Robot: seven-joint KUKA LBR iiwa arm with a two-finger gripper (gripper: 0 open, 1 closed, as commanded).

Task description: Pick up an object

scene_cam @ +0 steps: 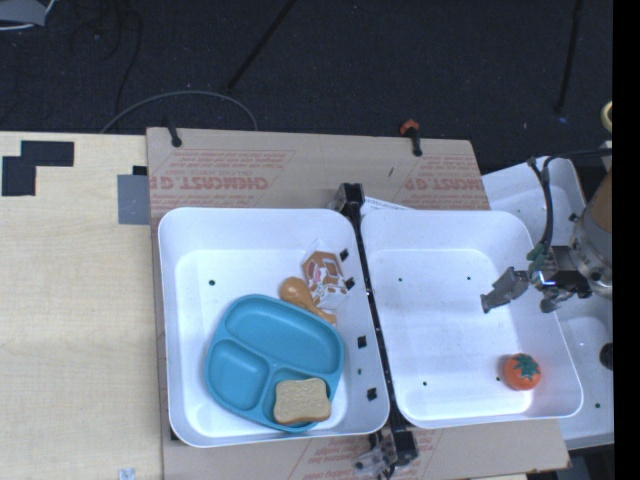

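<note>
One object lay within easy reach of the end effector [520, 291] in the camera view: a small orange tomato-like toy [521, 371], resting in the near right corner of the right bin [440, 238]. The end effector hung at that bin's right side, farther from the camera than the toy and apart from it, and nothing was seen between its fingers. Two dark fingers appeared spread, one pointing left and one nearer the wrist, so the end effector was judged to be apart.

For a good pick, the end effector would best be brought over the toy and lowered straight, with the fingers kept clear of the bin's wall, since the toy sat close to the corner and could roll away if nudged.

Elsewhere, the left bin [190, 268] held a blue divided plate [260, 353] with a slice of toast [302, 401] on it, a yellowish piece [297, 292] and a clear packet [325, 273] beside it. A black divider [365, 308] ran between the bins; cardboard [300, 173] covered the surface behind.
</note>
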